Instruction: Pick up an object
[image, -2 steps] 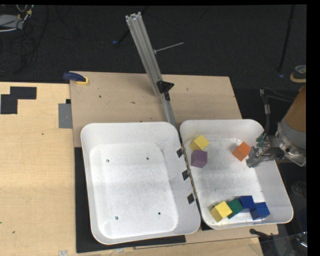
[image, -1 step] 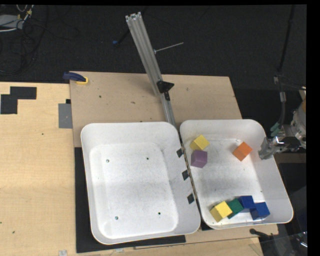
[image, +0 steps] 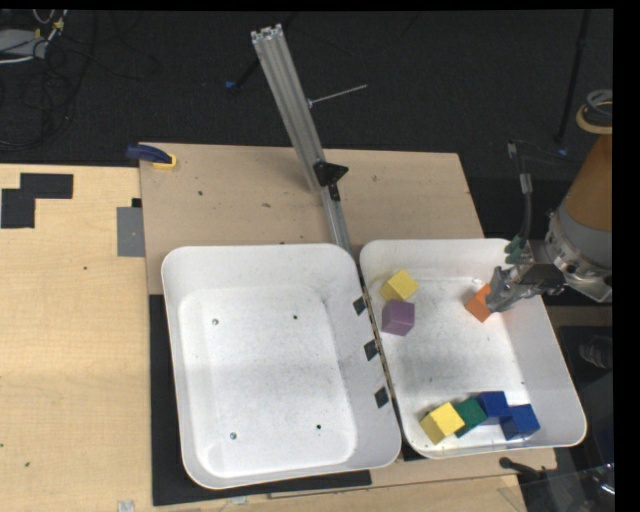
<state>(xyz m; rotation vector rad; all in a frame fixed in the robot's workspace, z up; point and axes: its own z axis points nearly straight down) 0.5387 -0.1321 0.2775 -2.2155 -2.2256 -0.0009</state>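
My gripper (image: 503, 289) reaches in from the right and hangs over the far right part of the right bin (image: 560, 372). An orange block (image: 479, 303) sits right against its tip on the left, partly covered by it. A yellow cube (image: 400, 286) and a purple cube (image: 398, 317) lie close together near the bin's left wall. Along the bin's front edge a yellow block (image: 441, 422), a green block (image: 468, 413) and two blue blocks (image: 493, 404) (image: 519, 421) are bunched in a row.
The left bin (image: 185, 300) stands beside the right one, joined by black clips along the shared wall. A slanted aluminium rail (image: 297, 110) rises behind the bins. The wooden bench (image: 70, 320) stretches to the left.
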